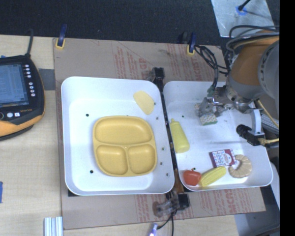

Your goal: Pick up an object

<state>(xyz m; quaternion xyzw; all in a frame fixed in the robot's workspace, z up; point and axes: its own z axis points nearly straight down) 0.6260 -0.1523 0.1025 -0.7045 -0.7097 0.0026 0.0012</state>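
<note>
Claw (210,107) position: low over the upper part of the right bin (194,146), with a small speckled block (207,118) directly at its tip. From this angle I cannot tell whether the claw is apart, together, or clamped on that block, since the metal blurs into the object beneath it. The block sits well apart from the other candidates in this bin: a yellow bottle (179,136) lying against the left wall, and a cluster along the lower edge made up of a tomato (191,177), a corn cob (213,175), a red packet (221,157) and a ring-shaped biscuit (241,166). The left bin (73,132) carries a yellow divided plate (124,145) and a pale yellow slice (144,102). Probable faults from here: the block looks small and possibly soft, so an off-centre closure could pinch one corner and let it twist free on the lift. A descent too deep would press the tip into the bin floor. A cable (206,58) trails from the wrist near the bin's upper rim and could snag during retraction. If the grip is shallow, expect the block to drop back once the arm (253,63) rises.
</note>
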